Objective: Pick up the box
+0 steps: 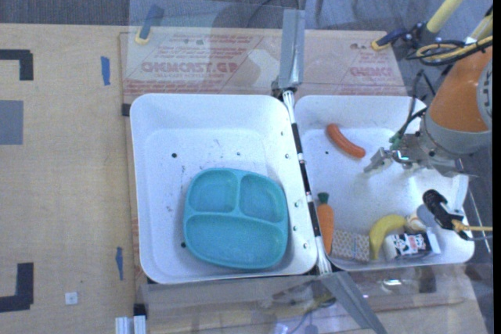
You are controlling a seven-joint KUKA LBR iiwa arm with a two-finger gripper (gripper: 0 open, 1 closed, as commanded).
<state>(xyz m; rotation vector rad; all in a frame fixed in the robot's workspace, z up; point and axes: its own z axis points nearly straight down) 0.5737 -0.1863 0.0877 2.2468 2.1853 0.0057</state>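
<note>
A small tan speckled box point(352, 246) lies flat at the front of the right bin point(352, 109), between a carrot point(326, 221) and a banana point(385, 232). My gripper point(383, 158) hangs over the middle of that bin, behind the box and well apart from it. Its fingers are spread open and nothing is between them. A small white-and-black carton point(409, 245) rests just right of the banana.
A red sausage point(346, 141) lies at the back of the right bin, left of the gripper. The left bin point(156, 129) holds a teal divided plate point(236, 219). A metal divider point(301, 168) separates the bins.
</note>
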